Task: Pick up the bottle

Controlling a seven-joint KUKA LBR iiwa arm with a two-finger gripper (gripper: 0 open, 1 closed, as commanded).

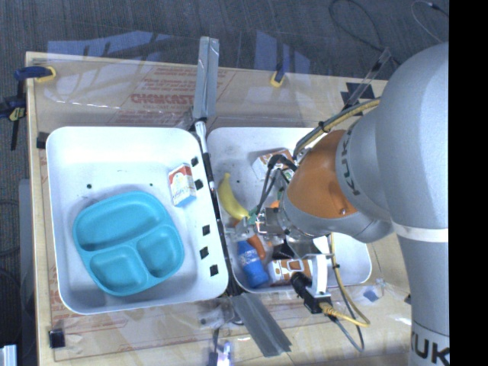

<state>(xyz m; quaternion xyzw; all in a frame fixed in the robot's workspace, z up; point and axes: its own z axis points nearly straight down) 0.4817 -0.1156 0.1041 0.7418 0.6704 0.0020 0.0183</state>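
I see the gripper point(268, 239) low in the right bin point(236, 147), and I cannot tell its state from here. The blue bottle point(252, 264) lies just below-left of it, touching or nearly. A banana point(231, 198) sits up-left; the blue tray point(128, 241) is far left.

KUKA iiwa arm point(412, 128): smooth, rounded light-grey casing; glossy orange band point(320, 181) above the wrist; partial black "KU" lettering on the lower grey segment; yellow and black cables point(343, 117) along the casing; yellow cable looping below the wrist hardware.
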